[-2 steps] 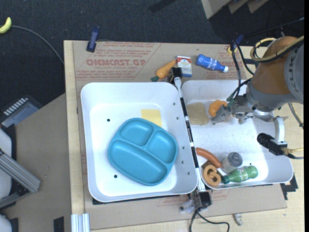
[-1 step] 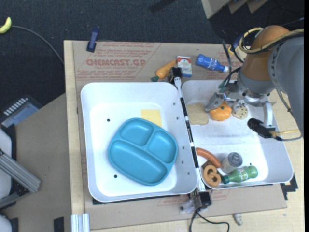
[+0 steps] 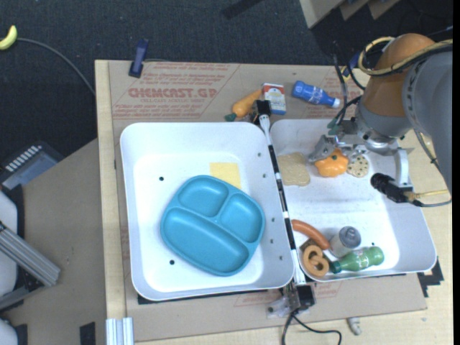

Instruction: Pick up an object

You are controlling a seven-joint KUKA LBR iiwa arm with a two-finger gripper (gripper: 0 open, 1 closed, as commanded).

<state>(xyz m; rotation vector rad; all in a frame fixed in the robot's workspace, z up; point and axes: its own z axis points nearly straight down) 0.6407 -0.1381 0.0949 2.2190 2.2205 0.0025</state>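
Watching the gripper (image 3: 332,152) low in the right bin (image 3: 402,221) near its far edge, you see it right over an orange toy (image 3: 331,166), but you cannot tell how its jaws stand or whether they have hold of it. The rounded toy could squirt out sideways. A tan flat piece (image 3: 293,169) lies just beside it toward the divider, and a spotted cookie (image 3: 357,165) sits close enough to get bumped or caught.
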